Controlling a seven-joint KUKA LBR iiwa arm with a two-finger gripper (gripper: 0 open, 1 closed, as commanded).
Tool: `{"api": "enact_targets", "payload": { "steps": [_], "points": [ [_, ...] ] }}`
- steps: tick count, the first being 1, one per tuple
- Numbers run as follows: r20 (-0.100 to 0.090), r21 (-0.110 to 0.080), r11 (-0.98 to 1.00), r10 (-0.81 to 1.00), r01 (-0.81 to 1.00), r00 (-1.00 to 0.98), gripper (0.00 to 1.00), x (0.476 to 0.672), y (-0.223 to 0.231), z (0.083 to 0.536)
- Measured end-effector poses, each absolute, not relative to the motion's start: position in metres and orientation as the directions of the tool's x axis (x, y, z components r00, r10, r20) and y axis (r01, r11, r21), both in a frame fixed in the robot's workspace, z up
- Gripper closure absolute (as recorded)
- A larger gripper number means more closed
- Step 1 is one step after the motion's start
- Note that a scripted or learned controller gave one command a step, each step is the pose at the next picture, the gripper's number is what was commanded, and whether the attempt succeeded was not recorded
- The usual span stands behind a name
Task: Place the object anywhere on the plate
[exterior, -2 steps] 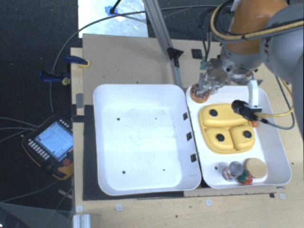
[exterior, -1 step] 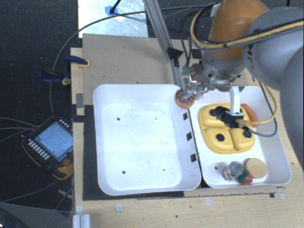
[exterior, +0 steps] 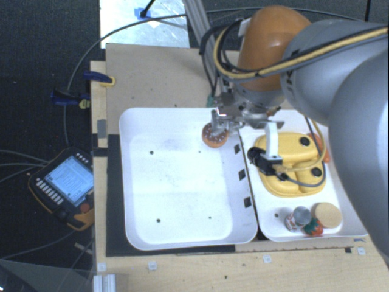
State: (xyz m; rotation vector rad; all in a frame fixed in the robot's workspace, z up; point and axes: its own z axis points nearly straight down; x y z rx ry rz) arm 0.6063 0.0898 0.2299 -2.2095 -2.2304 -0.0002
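Bench board (exterior: 152, 78) is brown and carries two white bins side by side on a dark floor.

- Task object: small round brown disc (exterior: 214, 137), ring-like and speckled. It sits right at the tip of the gripper (exterior: 220, 121), on the side away from the arm, touching or nearly touching it. It's over the far right corner of the left bin (exterior: 176, 187), close to the wall shared with the right bin (exterior: 267, 233).
- Grip state: can't tell. The tip is small and blurred, so it's unclear whether the disc is clamped or just lying under the gripper.
- Arm (exterior: 340, 90) comes in from the right, over the right bin. Orange band (exterior: 270, 35) is directly behind the gripper, with yellow and black cables looped round it.
- Just beside the gripper on the arm side: a yellow rounded item (exterior: 292, 163) lying in the right bin, with a dark cable or strap across it. Can't say for sure whether this is the plate.
- Nearer the camera than the gripper, well apart from it, in the same bin: a tan wooden cylinder (exterior: 329, 214), a grey-topped piece (exterior: 298, 216) and a small red and green piece (exterior: 312, 227), clustered together.
- Well off to the far side of the gripper from the arm: a teach pendant (exterior: 64, 184) on the floor with its screen lit, and a blue clamp (exterior: 65, 97) near the board's edge.
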Motion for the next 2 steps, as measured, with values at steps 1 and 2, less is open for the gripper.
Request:
{"api": "enact_targets", "payload": {
  "steps": [1, 2],
  "points": [
    [0.003, 0.002, 0.011, 1.0, 1.0, -0.011, 1.0, 0.6006, 0.1447, 0.2337],
    [0.001, 0.001, 0.004, 1.0, 1.0, -0.004, 0.0, 0.6011, 0.141, 0.2336]
  ]
}}
